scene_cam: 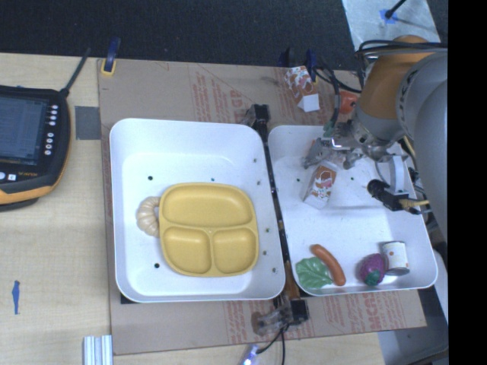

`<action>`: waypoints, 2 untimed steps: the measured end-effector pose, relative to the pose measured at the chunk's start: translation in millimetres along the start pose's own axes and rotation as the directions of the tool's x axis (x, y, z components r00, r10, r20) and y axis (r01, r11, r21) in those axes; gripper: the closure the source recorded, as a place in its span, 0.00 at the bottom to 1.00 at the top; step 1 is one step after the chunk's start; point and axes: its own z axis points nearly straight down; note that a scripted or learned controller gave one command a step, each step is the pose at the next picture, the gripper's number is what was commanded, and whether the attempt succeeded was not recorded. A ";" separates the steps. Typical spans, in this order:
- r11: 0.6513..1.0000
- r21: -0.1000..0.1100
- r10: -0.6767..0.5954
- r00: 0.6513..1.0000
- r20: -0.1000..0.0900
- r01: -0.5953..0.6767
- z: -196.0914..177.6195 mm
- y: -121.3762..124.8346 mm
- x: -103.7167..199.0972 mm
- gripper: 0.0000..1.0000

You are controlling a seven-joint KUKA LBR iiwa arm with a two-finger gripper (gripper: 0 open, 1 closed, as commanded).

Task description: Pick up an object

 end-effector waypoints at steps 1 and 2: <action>1.000 0.002 -0.002 1.000 0.000 0.002 -8.6 -26.5 35.1 0.00; 1.000 0.001 -0.001 1.000 0.000 0.001 0.3 -0.1 19.8 0.00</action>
